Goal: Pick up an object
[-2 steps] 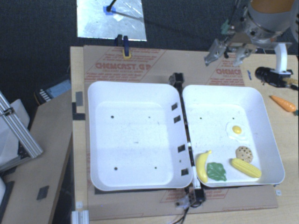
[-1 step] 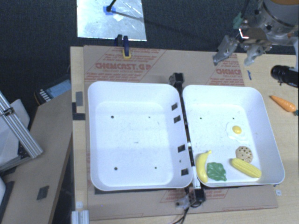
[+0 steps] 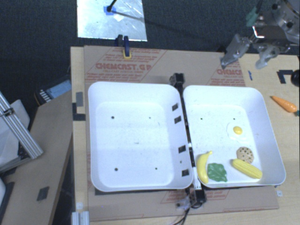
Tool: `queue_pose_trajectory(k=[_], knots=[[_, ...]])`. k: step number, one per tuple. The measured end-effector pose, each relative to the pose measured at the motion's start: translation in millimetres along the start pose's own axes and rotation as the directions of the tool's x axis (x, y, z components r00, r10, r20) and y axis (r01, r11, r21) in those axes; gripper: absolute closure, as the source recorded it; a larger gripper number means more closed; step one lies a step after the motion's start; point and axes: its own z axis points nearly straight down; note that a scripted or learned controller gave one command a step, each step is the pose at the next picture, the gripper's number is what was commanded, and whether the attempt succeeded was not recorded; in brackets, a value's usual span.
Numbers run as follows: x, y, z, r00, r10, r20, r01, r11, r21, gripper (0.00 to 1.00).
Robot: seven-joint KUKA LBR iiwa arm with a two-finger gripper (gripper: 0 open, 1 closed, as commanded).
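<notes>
Nearest the lens, at the lower edge of the right bin, four small things are lying in a loose cluster: a yellow banana is leaning along the divider side, a green leafy piece is touching it on its right, a yellow corn cob is lying slantwise toward the bin's lower right corner, and a round brown cookie is sitting just above the corn. A fried egg is resting higher, apart from them, near the bin's right wall. Any of these could be my object; all are sitting in the right bin's lower right part.

My gripper is hanging at the upper right of the frame, past the bin's far rim, well apart from the food, its two grey fingers spread apart and holding nothing.

Left of the divider, the left bin is showing a bare white floor with small dark dots. Both bins are sitting on a brown board printed in red with "CHEMCAST" and further letters too faint for me to read. An orange carrot is lying on the bench at the right edge, outside the bin. A shiny metal sheet is lying on dark carpet at the upper left, and an aluminium rail is slanting in at the left edge.

Open floor is stretching across the right bin's upper and left parts.
</notes>
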Motion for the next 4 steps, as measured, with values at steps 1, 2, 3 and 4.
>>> queue_pose_trajectory(k=[1, 2, 3, 4], knots=[[-58, 67, -1, 1.000, 0.012, 0.005, -0.012, 1.000, 0.004, 0.00], [-115, 38, -2, 1.000, 0.011, 0.003, -0.011, 1.000, 0.005, 0.00], [-179, 19, -2, 1.000, 0.010, 0.004, -0.010, 1.000, 0.005, 0.00], [-231, 18, -2, 1.000, 0.011, 0.006, -0.011, 1.000, 0.004, 0.00]])
